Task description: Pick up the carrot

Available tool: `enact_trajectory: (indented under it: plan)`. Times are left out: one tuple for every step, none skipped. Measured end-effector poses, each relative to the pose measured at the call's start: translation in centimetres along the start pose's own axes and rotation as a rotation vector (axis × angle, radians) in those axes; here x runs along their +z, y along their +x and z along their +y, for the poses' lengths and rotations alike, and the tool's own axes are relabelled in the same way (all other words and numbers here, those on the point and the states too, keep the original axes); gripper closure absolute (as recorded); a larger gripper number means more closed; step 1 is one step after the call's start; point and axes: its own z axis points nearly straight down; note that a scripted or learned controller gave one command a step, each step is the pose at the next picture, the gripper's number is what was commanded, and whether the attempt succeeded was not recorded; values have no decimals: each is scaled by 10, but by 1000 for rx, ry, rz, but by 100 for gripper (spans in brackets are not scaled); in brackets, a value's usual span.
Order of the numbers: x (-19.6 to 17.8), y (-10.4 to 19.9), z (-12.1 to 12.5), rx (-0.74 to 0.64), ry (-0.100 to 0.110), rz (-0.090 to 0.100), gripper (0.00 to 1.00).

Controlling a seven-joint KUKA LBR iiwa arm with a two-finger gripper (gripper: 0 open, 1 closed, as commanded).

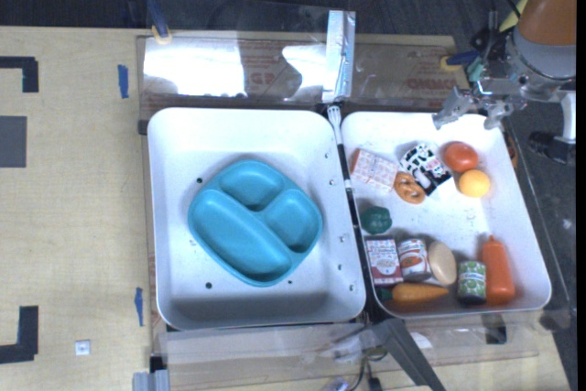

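Carrot (419, 293) lies on its side along the front edge of the right bin (526, 224), orange, tip pointing toward the divider between the bins. Touching or nearly touching it from behind: a small red-labelled carton (382, 259), a little can (414, 258) and a pale egg-shaped piece (442, 264). Just right of the carrot sits a green-labelled can (472, 281), then an orange bottle (498, 270) standing near the bin's right wall. A dark green lump (374, 219) sits mid-bin by the divider. Farther back: a pink-and-white packet (373, 168), a pretzel (408, 188), a black-and-white cow toy (423, 162), a red tomato (460, 155) and an orange fruit (472, 184). Left bin (183, 288) carries a blue divided tray (255, 221). Gripper (469, 103) hangs over the back right corner of the right bin, well apart from the carrot, nothing visibly in it; whether it is spread or closed, cannot tell from here. Arm's orange band (549, 14) shows up at the top right with yellow cable looped above.
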Motion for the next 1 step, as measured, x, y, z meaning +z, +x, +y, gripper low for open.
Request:
enact_trajectory:
  plan:
    - [75,-23,-23,20,5,1,0]
